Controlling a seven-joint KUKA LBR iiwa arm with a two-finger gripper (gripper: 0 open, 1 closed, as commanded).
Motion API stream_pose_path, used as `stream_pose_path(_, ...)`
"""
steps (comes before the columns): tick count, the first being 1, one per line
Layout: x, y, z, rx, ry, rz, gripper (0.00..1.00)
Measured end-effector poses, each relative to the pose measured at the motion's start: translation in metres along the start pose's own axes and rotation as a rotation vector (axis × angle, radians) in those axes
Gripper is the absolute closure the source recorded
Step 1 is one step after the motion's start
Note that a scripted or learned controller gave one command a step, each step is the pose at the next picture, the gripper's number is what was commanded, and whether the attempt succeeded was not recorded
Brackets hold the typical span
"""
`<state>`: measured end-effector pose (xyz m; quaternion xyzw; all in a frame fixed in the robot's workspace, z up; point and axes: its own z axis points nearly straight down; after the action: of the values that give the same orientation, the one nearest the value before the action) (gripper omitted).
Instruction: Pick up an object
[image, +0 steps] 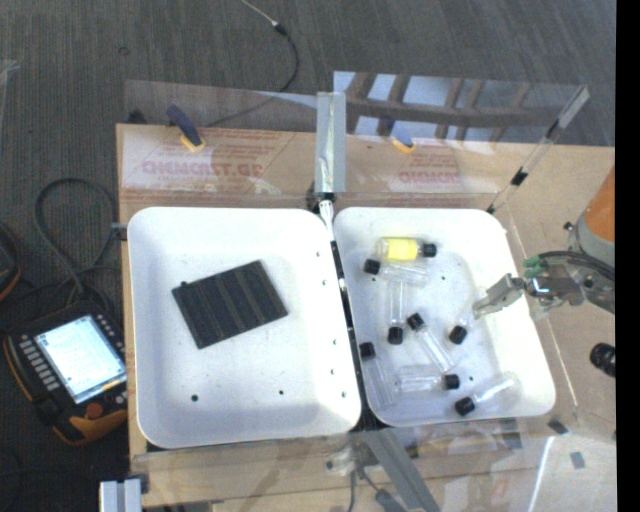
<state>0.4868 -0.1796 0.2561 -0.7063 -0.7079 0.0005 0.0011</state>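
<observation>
Two white bins share the bench; clear vials (428, 350) scatter across the right bin (500, 232), and the hand (497, 296) hovers at its right edge, grip state unclear. Risk: slick, round vials could roll or slip away.

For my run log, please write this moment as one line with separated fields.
gripper: over right bin's right side, nothing visibly held | right bin: clear vials, one yellow vial | left bin: black ridged pad | pick: not done
</observation>
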Motion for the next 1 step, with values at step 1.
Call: stream_pose_path(1, -0.0073, 0.0238, 0.1622, -0.003, -0.001, -0.026, 0.0)
